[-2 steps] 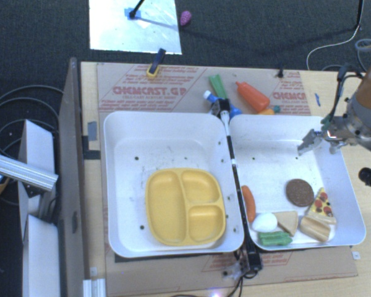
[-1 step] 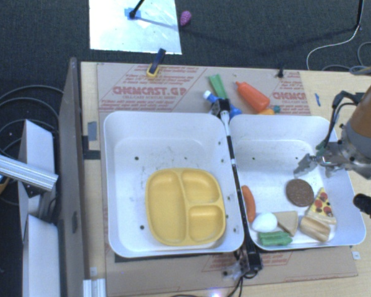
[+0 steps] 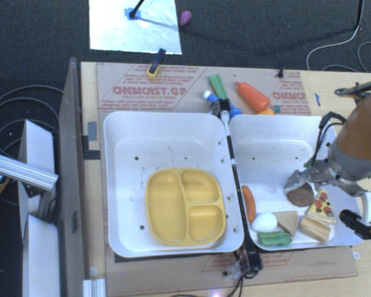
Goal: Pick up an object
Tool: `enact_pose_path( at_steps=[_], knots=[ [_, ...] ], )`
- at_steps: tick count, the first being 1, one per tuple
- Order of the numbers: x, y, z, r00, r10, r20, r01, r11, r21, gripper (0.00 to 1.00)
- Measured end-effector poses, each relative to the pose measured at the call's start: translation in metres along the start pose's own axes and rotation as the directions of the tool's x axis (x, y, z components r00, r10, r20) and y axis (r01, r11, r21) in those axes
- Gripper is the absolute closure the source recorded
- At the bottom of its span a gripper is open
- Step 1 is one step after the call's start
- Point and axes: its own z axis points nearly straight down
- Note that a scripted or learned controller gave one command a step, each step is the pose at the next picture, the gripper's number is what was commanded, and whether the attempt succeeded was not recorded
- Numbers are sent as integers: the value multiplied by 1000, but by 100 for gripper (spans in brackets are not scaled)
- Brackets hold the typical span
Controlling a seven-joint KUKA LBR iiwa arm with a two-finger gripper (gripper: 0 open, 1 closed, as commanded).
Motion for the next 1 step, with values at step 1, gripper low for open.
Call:
enact_pose_path(
  at_steps=[1],
  knots=[
    [-6,-13,25,1000,0,2,0,1000,-6,0]
  ],
)
